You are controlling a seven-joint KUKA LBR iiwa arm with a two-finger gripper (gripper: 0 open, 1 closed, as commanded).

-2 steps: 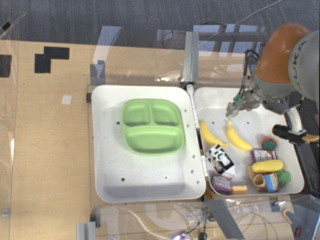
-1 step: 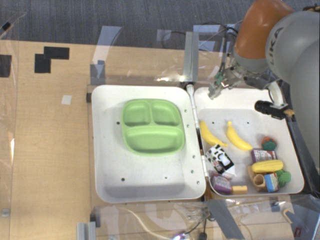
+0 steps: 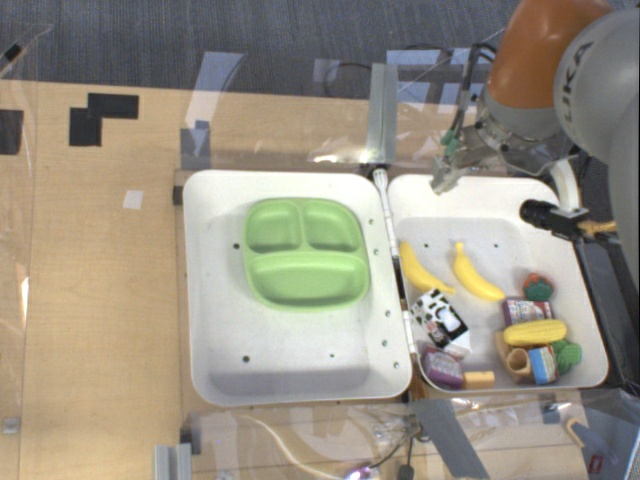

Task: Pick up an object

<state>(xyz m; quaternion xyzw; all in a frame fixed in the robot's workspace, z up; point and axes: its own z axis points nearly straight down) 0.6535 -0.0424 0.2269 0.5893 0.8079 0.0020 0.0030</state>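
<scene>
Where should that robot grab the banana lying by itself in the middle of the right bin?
Probably across the middle of the banana, coming straight down from above. It lies flat, its curved body is narrow enough to pinch across, and bare bin floor flanks its long sides.

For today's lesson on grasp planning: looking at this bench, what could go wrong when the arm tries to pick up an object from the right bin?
1. The toys at the right bin's near right corner, around the corn cob, are packed tight, so the fingers may catch a neighbour.
2. One banana lies against the divider, leaving little room beside it.

green divided plate (image 3: 304, 251), left bin (image 3: 215, 298)
</scene>
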